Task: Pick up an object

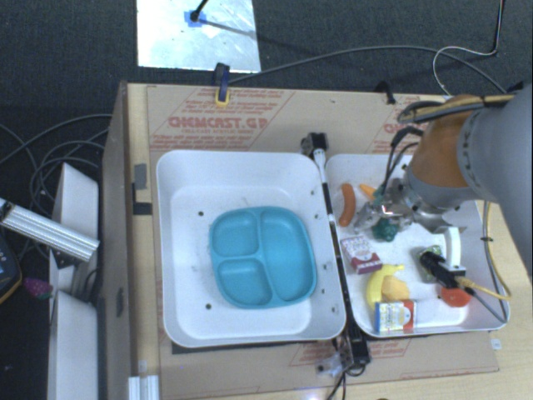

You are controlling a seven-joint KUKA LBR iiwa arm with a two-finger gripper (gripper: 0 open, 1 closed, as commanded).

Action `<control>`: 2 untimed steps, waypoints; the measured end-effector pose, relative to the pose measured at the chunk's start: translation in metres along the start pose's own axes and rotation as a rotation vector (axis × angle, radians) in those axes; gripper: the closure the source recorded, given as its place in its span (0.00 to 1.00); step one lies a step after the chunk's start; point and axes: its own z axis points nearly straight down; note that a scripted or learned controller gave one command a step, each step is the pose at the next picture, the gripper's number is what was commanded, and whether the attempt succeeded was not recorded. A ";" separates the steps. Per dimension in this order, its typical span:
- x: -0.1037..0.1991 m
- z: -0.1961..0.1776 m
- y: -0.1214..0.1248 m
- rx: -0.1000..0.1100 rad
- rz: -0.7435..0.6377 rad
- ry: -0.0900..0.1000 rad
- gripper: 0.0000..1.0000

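Observation:
My gripper is low in the right bin, near its upper middle. A small teal object lies right under its tip; whether they touch is unclear. An orange sausage-shaped piece lies just left of the gripper by the bin's left wall. Below it sit a red-and-white packet, a yellow banana and a small blue, white and red carton. A red object rests toward the lower right. The arm hides part of the bin's upper right.
The left bin holds a blue divided plate. A ridge separates the two bins. A small orange bit lies near the right bin's top. Cables run across the dark floor behind the bench.

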 end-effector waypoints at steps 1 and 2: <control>0.000 -0.011 0.001 -0.002 -0.002 0.000 1.00; 0.061 -0.101 -0.030 -0.002 0.000 0.000 1.00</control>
